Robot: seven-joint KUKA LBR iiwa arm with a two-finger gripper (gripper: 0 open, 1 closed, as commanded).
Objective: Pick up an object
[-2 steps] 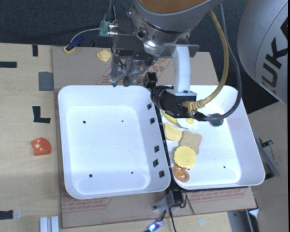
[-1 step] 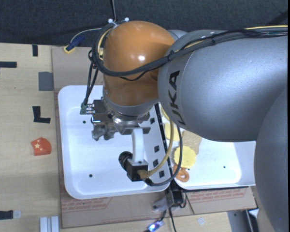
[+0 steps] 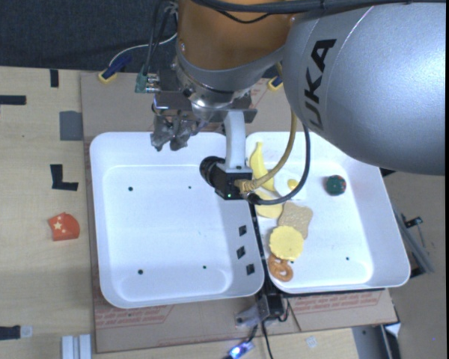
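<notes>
Your gripper (image 3: 170,137) hangs at the left bin's (image 3: 108,200) far rim; whether its fingers are apart or together, I cannot tell. Nothing shows between them. The banana (image 3: 259,172), cracker (image 3: 295,218) and pretzel (image 3: 280,269) lie well to their right. Pick not yet made.

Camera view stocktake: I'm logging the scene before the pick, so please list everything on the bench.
Left bin: one, white, left half of bench.
Right bin: one, white, beside the left bin.
Banana: one, yellow, right bin, near the divide.
Ball: one, dark green, right bin, upper right.
Cracker: one, tan, right bin, middle.
Disc: one, yellow, below the cracker.
Pretzel: one, orange-brown, right bin's front.
Red object: one, on the bench left of the bins.
Arm: one, grey and orange.
Tool: one, dark, over the left bin's back rim.
</notes>
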